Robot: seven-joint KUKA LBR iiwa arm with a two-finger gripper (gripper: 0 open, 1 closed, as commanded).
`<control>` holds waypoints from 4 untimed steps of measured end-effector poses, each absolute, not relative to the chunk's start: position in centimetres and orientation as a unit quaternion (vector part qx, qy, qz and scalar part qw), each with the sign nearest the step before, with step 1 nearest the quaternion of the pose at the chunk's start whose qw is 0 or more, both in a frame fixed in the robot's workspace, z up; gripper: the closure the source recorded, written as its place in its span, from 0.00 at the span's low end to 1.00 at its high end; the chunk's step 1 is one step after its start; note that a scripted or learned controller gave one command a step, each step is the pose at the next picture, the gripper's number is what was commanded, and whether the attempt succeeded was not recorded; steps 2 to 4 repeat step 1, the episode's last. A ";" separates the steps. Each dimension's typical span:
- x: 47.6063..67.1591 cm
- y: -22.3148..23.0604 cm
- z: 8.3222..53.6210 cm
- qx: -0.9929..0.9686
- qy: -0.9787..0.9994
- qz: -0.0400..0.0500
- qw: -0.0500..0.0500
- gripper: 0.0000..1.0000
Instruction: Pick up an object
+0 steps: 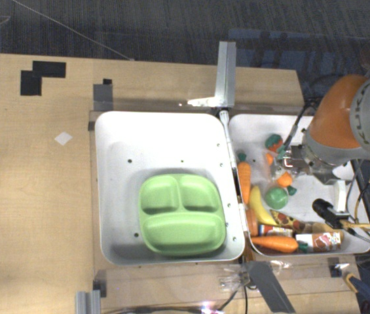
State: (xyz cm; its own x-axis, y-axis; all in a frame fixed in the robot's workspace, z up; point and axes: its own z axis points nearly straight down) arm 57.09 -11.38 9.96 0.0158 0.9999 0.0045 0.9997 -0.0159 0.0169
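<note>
Where the gripper (283,167) hangs, state untellable, toys (275,244) crowd the right bin (253,131) along its near rim

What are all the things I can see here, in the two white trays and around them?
Bench: 1, pale wood, under everything.
Bins: 2, white, side by side on the bench.
Divided plate: 1, green, in the left bin.
Carrots: 2, orange, right bin, one along its left wall, one at its lower edge.
Banana: 1, yellow, right bin, beside the upper carrot.
Round thing: 1, green, middle of the right bin.
Small thing: 1, teal, upper part of the right bin, too small to name.
Labelled packet: 1, white and red, right bin's lower right.
Arm: 1, grey with an orange band, reaching in from the right.
Gripper: 1, over the right bin.
</note>
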 end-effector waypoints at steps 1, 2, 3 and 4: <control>59.5 -5.8 18.2 0.691 0.723 0.000 -0.001 1.00; 59.5 -5.8 18.2 0.691 0.723 0.000 -0.001 1.00; 59.5 -5.8 18.2 0.691 0.723 0.000 -0.001 1.00; 59.5 -5.8 18.2 0.691 0.723 0.000 -0.001 1.00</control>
